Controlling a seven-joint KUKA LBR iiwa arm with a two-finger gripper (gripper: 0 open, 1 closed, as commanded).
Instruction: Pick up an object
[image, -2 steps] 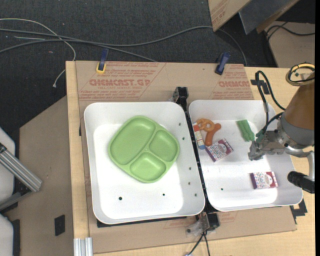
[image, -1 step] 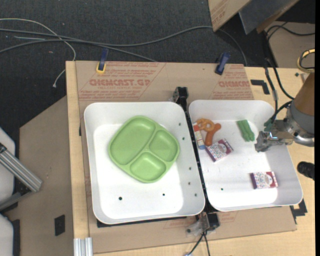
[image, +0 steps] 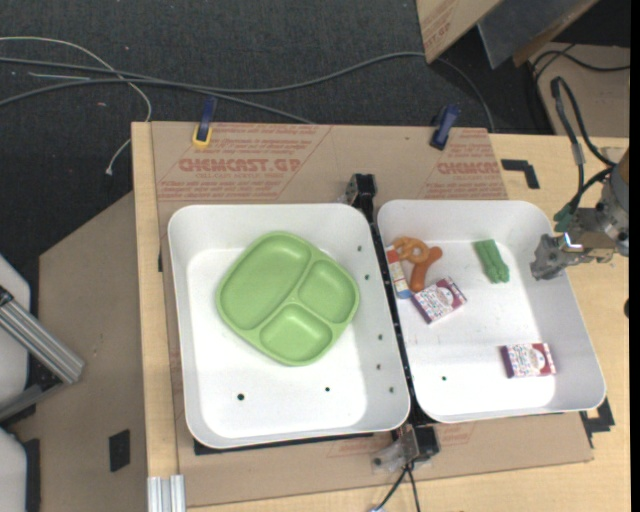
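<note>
Cardboard-topped bench (image: 300, 160), dark carpet (image: 250, 50)

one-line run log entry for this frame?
stage: approach | gripper: at right bin right rim, nothing held | right bin: green block, orange piece, two purple packets | left bin: green divided plate

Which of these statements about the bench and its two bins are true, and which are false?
1. The green divided plate lies in the left bin. True.
2. The end effector is over the left bin. False: it is at the right bin's right rim.
3. The right bin contains a green block. True.
4. Both small purple packets lie on the plate. False: both lie in the right bin.
5. An orange object lies near the right bin's left wall. True.
</note>
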